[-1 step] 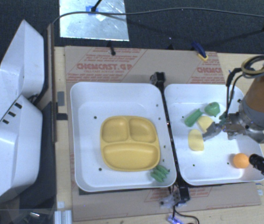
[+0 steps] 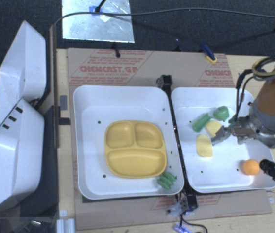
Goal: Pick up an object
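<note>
Yellow and green pieces lay in a loose cluster in the right bin (image 2: 225, 181), toward its middle. A pale yellow oblong block (image 2: 204, 145) lay flat with its long axis running near to far, the far end tipped slightly left. Just beyond it sat a smaller yellow block (image 2: 213, 127), touching or nearly touching a green cylinder (image 2: 200, 122), whose long axis ran diagonally from near-left to far-right. A rounder green piece (image 2: 220, 113) sat just beside the cylinder's far end. An orange ball (image 2: 250, 167) lay well apart from these, near the bin's front-right corner.

Arm (image 2: 273, 106) reached in from the right, its orange band above the wrist over the bin's right rim, cables looping above it. Tool (image 2: 220, 136) pointed leftward and down, tip at the right side of the two yellow blocks, just beside them. Could not tell whether it was spread or pressed together; nothing was seen pinched in it.

Left bin (image 2: 86, 144) held a yellow three-compartment plate (image 2: 135, 149), its single large compartment toward the front. A green ridged piece (image 2: 166, 180) lay just off the plate's front-right corner. Both bins rested on cardboard (image 2: 128, 67) over the worktop (image 2: 62, 81).
</note>
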